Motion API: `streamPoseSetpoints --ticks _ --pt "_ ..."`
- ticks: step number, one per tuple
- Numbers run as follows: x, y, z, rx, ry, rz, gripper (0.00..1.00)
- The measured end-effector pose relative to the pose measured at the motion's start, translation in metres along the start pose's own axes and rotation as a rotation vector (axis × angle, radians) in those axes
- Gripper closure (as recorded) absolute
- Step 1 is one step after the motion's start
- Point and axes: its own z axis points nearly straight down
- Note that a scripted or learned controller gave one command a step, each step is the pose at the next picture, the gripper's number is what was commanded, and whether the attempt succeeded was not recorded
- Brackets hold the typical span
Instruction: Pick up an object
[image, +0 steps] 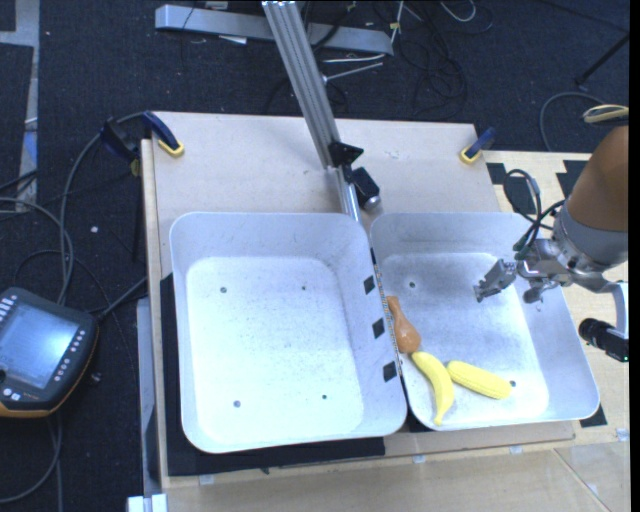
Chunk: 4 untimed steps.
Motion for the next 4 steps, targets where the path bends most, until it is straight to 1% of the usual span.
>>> streamPoseSetpoints --ticks 1,2,3,4 --pt "0.000 -0.002 0.063 0.002 0.000 0.000 0.00" --pt "-0.001 -0.001 0.050 -0.004 -0.001 0.000 1.00" --pt "0.001 0.008 0.003 -0.008 -0.002 0.000 1.00" --pt "-0.003 0.013 -0.058 -0.009 -0.003 0.000 1.00"
